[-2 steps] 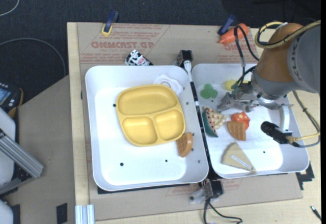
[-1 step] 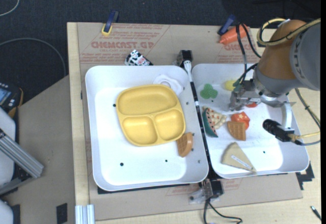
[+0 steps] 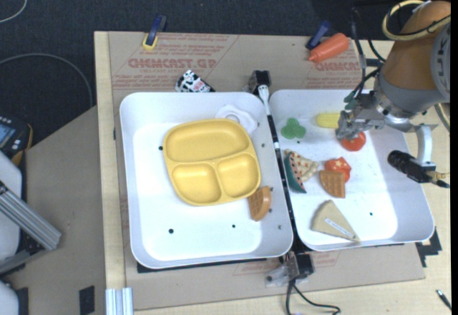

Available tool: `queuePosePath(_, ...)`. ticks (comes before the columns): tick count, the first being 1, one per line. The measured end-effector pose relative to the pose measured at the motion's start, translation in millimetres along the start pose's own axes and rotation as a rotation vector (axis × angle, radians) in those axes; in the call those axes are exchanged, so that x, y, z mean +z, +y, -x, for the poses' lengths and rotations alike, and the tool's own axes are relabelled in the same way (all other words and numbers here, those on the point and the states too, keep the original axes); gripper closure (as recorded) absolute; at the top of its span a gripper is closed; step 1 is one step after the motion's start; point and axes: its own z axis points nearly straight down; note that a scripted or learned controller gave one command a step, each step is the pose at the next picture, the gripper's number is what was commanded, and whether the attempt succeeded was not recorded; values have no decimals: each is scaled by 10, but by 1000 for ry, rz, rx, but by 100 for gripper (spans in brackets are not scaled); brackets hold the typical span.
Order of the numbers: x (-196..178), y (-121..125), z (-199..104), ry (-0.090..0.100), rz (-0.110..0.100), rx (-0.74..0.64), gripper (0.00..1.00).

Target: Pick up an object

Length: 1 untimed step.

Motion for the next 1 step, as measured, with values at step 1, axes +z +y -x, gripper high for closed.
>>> queuePosePath(1,-622,-30,55,0,1,0,100)
